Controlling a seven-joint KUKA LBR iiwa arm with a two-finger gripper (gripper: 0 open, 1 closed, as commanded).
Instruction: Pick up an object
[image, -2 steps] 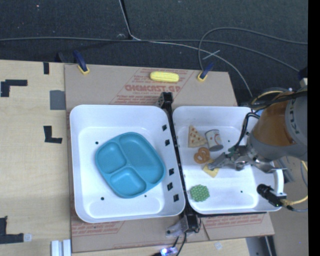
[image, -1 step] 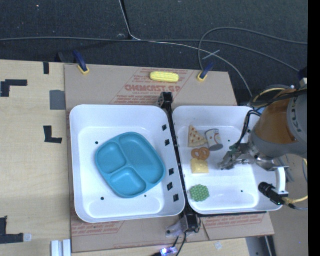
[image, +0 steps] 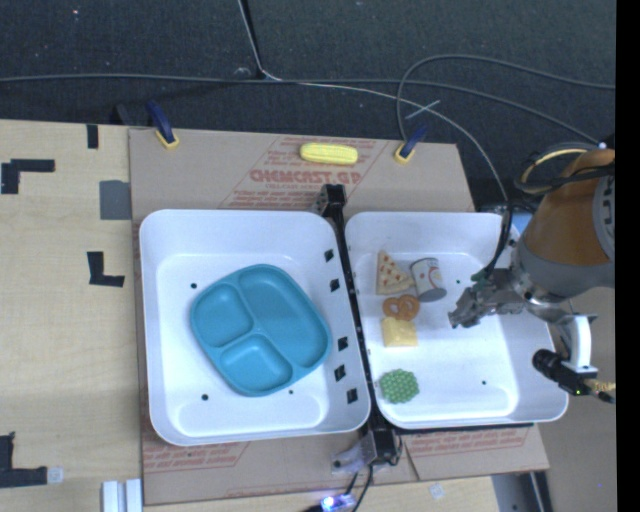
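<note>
The right bin (image: 500, 400) holds a pizza slice (image: 388, 271), a small grey can (image: 427, 279), a pretzel (image: 402, 307), a yellow cheese block (image: 400, 332) and a green bumpy ball (image: 398, 385). My gripper (image: 466, 312) hangs over the right bin's middle, to the right of the can and the pretzel, apart from both. Nothing shows between its dark fingers. The arm's orange band (image: 565, 225) sits above the bin's right rim.
The left bin (image: 165, 300) holds a blue divided plate (image: 260, 328). A yellow toy corn cob (image: 328, 153) lies on the cardboard behind the bins. Cables run across the dark back area and along the bins' divider.
</note>
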